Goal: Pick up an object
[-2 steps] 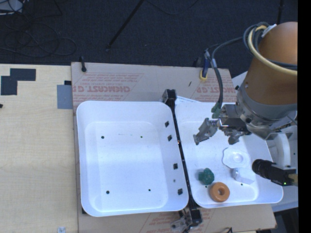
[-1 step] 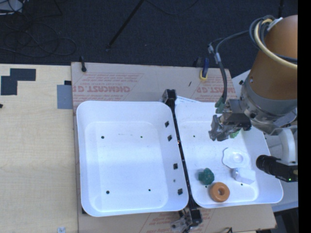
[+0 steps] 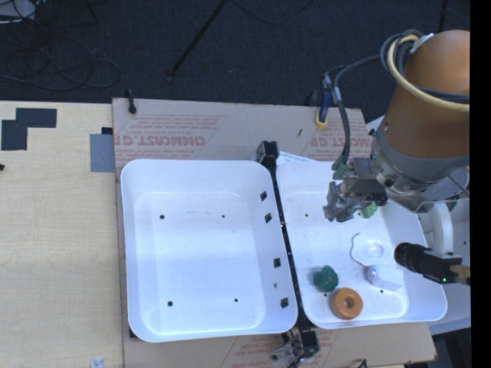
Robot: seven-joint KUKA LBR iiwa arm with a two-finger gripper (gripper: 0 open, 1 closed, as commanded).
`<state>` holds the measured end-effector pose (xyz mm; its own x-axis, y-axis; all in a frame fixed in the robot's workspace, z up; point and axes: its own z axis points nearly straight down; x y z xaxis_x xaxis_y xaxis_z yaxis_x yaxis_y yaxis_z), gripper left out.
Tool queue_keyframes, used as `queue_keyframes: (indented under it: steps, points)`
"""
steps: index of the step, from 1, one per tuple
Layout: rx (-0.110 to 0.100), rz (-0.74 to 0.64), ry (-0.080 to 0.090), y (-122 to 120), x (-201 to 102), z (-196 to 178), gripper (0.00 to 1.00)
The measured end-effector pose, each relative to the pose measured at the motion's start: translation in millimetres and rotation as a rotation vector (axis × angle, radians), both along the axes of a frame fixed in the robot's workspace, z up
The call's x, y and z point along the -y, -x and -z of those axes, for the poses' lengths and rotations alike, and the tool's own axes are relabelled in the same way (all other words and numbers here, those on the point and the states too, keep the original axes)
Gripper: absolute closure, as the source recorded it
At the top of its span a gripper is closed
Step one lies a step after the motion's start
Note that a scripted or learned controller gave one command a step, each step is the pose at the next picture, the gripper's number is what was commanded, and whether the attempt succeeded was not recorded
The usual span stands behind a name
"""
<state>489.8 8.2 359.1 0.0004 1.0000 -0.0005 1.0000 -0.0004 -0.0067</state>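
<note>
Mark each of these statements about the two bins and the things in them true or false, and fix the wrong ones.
1. The orange ring lies in the right bin. True.
2. The green lump lies in the left bin. False: it lies in the right bin, just up and left of the orange ring.
3. The hand hangs over the right bin. True.
4. The orange ring sits at the far edge of its bin. False: it sits near the edge closest to the camera.
5. A clear round lid lies in the right bin, beyond the ring. True.
6. The hand is touching the green lump. False: the lump lies apart from it, nearer the camera.
</note>
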Motion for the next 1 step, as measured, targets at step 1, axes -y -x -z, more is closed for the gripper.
queue_keyframes:
  steps: [1]
  points:
    - [0.005, -0.006, -0.001, 3.1, -54.4, -21.0, 1.0]
